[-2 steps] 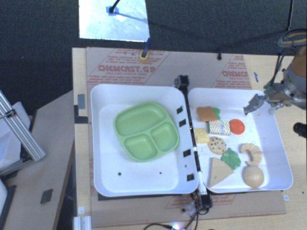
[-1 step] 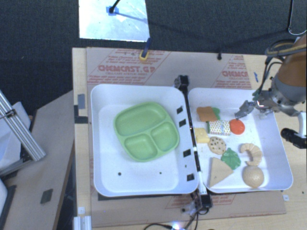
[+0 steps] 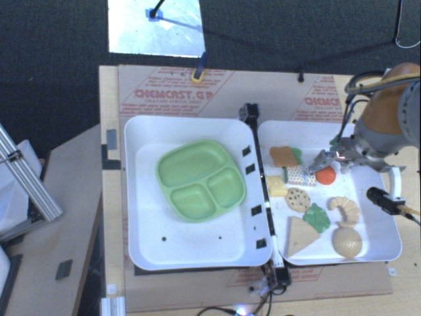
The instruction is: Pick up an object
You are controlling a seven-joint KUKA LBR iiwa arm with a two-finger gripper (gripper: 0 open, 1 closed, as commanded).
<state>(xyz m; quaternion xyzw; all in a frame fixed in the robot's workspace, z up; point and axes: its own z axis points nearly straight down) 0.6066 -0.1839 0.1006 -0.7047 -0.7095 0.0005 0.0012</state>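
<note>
The right bin (image 3: 388,242) holds toy food: a toast slice (image 3: 283,155) with a green leaf, a sprinkled block (image 3: 299,175), a red-orange tomato (image 3: 325,175), a yellow cheese piece (image 3: 277,187), a cookie (image 3: 298,199), a green leaf piece (image 3: 317,216), a croissant (image 3: 345,209), a tan wedge (image 3: 299,236) and a round bun (image 3: 346,241). My gripper (image 3: 327,159) hangs low over the bin's upper middle, right above the tomato and beside the sprinkled block. Nothing is visibly held between its fingers.
The left bin (image 3: 141,242) holds a green divided tray (image 3: 200,179). A black-clipped divider (image 3: 260,183) separates the two bins. The arm (image 3: 388,120) comes in over the right bin's far right corner. A shiny sheet (image 3: 156,18) lies beyond the bench.
</note>
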